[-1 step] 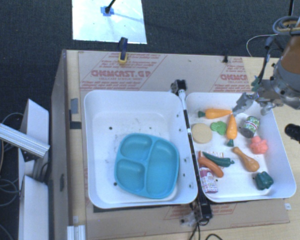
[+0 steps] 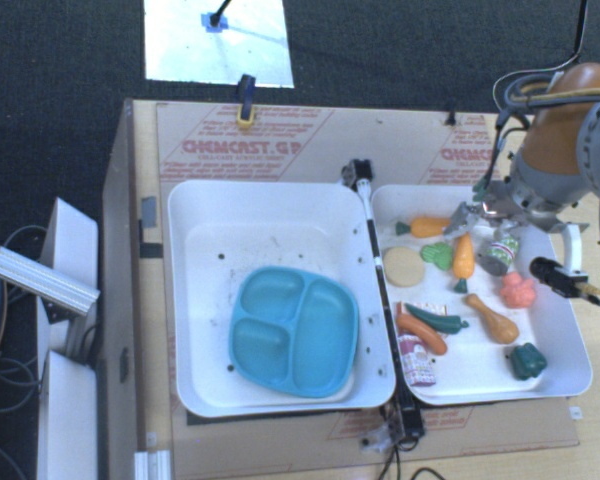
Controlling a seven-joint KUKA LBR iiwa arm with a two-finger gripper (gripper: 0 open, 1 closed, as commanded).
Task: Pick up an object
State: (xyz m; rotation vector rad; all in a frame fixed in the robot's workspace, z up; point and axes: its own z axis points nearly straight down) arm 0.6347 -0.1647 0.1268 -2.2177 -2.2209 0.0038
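Reaching from the right, arm (image 2: 565, 138) (wrist bent) hovers over right bin (image 2: 570, 363).

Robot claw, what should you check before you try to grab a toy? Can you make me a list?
1. Gripper over the right bin: ok.
2. Toy between its fingers: not ok, nothing seen there.
3. Fingers open enough: cannot tell.
4. Toy close by: ok, an upright carrot and another carrot lie just beside it.
5. Room around the upright carrot: not ok, a green toy touches it.
6. Blue divided plate out of the way: ok, it lies in the left bin.
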